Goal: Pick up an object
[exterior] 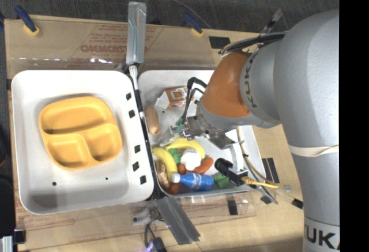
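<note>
The right bin (167, 76) holds a heap of toy food. Two yellow bananas (185, 146) lie near its front, with a white and green piece (189, 159) and an orange piece (203, 165) beside them. A blue bottle (194, 181) lies along the front wall, next to a green block (221, 181). A tan bread roll (153, 121) rests by the left wall, and a brown carton (175, 95) sits farther back. My gripper (186, 124) is low in the middle of this bin, just above the bananas; the wrist hides its tip.
The left bin (69, 81) holds a yellow divided tray (81, 132). A metal bar (136, 32) stands between the bins at the back. The grey arm covers the right bin's right half.
</note>
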